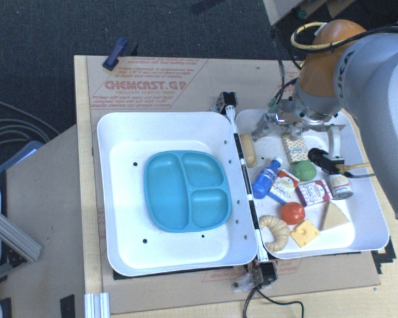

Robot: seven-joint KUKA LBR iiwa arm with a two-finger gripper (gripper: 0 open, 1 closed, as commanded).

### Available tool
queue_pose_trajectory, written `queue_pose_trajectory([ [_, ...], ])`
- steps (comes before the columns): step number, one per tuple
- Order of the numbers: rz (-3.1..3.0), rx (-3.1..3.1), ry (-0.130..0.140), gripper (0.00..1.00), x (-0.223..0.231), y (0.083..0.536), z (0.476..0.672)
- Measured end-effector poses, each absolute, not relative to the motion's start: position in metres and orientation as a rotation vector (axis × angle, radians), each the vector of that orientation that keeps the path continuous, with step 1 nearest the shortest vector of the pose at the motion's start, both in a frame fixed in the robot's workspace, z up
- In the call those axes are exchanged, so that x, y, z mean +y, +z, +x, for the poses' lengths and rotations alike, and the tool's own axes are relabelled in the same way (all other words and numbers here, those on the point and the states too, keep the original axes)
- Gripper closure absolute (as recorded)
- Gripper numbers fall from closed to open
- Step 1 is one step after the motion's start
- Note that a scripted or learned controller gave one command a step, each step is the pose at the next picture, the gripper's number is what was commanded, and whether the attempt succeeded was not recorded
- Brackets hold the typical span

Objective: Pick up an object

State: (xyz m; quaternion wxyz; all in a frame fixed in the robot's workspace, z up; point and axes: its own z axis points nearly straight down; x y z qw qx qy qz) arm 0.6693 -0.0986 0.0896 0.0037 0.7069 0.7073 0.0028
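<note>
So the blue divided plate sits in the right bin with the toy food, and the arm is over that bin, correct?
Not quite. The camera view shows the blue divided plate alone in the left bin; the toy food is in the right bin, with the arm over it.

The left bin [119, 197] offers open floor around a blue divided plate [187, 191]; the right bin [368, 227] is crowded with small toys packed closely together.

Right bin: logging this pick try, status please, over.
Gripper low over right bin, far end; fingers unclear. Nothing seen held. Toys crowded: blue bottle, red tomato, cheese wedge. Blue plate in left bin.
</note>
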Motion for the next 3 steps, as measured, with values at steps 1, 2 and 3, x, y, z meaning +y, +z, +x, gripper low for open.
queue_pose_trajectory([
  [1,2.214,2.215,0.005,0.00,-0.0953,0.0898,0.6693],
  [2,2.214,2.216,0.007,0.00,-0.0966,0.0896,0.6693],
  [3,2.213,2.214,0.008,0.00,-0.0928,0.0902,0.6637],
])
